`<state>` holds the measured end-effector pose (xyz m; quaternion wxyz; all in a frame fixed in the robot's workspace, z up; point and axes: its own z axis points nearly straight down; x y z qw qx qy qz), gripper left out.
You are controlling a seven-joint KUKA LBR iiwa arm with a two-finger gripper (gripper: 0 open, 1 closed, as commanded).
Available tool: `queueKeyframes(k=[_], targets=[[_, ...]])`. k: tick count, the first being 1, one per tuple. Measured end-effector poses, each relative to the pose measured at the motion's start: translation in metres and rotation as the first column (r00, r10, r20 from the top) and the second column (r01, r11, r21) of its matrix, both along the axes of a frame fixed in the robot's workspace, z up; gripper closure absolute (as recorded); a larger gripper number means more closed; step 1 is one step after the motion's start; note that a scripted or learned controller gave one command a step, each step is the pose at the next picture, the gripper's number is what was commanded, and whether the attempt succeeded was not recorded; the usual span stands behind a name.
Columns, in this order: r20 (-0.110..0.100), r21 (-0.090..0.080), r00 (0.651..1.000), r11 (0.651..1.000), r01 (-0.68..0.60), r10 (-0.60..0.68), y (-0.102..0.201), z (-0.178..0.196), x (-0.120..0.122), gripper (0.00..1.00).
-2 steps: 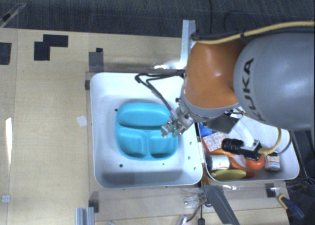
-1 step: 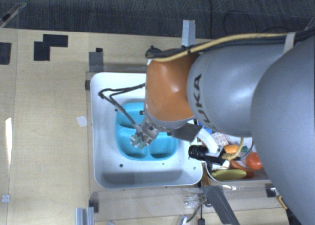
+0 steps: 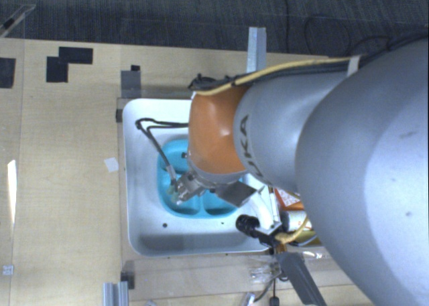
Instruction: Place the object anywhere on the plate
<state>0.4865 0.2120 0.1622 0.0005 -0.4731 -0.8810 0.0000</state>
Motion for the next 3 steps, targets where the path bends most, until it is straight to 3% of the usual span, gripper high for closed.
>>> queueKeyframes(k=[1,2,3], targets=[[0.008,0.010,0.990,0.990,0.141,-0.141,0.007,-0.068,0.039,1.00],[0.008,0.010,0.990,0.990,0.141,-0.142,0.007,-0.068,0.039,0.00],[-0.013,0.023,0.986,0.986,-0.166,0.166,-0.027,-0.068,0.100,0.00]])
